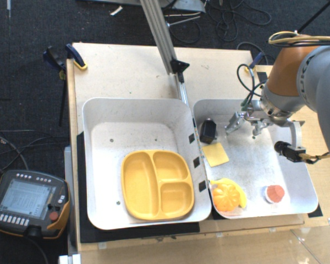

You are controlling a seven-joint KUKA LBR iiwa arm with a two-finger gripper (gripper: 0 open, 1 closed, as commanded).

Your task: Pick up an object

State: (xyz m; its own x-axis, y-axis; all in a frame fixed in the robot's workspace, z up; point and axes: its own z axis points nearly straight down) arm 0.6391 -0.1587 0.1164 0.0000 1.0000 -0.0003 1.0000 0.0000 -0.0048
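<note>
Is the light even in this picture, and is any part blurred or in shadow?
Camera view: even, soft light; both white bins look bright without hard glare; the yellow tray is sharp; the tool is slightly soft; a dark shadow lies under the bench's left edge.

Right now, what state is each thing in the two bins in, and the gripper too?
Yellow plastic divided tray: lying flat, upright, in the left white bin.
Flat yellow square piece: lying flat in the right white bin.
Small black block: resting by the dividing wall.
Orange-and-yellow round toy: at the near edge.
Small red round piece: lying free.
Gripper: above the right bin, holding nothing visible.
</note>
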